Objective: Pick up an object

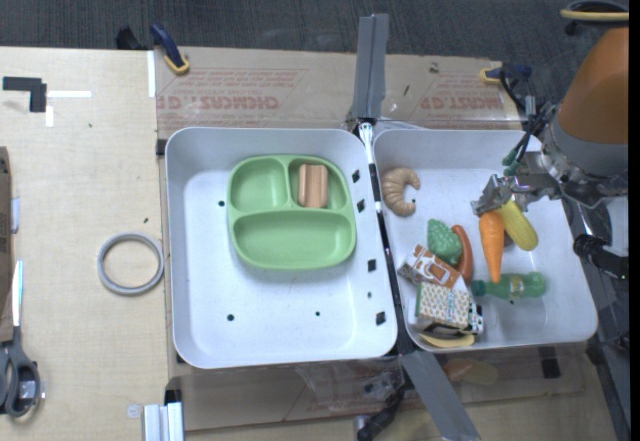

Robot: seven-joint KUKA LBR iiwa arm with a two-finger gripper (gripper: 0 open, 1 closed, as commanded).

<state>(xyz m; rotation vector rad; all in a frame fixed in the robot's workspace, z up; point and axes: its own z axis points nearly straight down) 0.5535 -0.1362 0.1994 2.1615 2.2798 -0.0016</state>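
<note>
Dark carpet borders the pale wood surface [80,189], where a tape ring [131,262] lies at 9 o'clock of the two white bins [190,259]. Over the right bin, the hand [497,193] hangs just above the toy carrot [492,241] and corn [519,226]; its grip cannot be told.

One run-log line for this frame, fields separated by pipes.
arm: over right white bin | tool: above orange toy carrot, beside yellow toy corn cob | grasp: none seen
</note>
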